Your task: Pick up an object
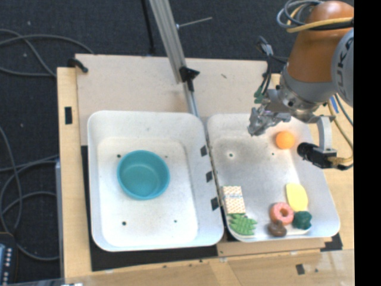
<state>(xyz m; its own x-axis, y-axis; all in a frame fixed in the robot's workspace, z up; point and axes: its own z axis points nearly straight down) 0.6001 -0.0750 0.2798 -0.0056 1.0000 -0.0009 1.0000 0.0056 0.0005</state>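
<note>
My gripper (257, 126) hangs over the far edge of the right bin (256, 165), with nothing seen between its fingers. An orange ball (285, 139) lies just to its right, apart from it. Along the near side of that bin sit a checkered cracker-like block (233, 199), a green leafy piece (242, 224), a pink donut (281, 213), a brown donut (277, 229), a yellow piece (296, 196) and a dark green piece (303, 220). In the left bin (107, 159) rests a teal bowl (143, 174).
A slanted metal pole (172, 40) rises behind the bins, its foot near the gap between them. The bench's board (131, 82) stretches behind the bins. Cables lie on the dark floor at left.
</note>
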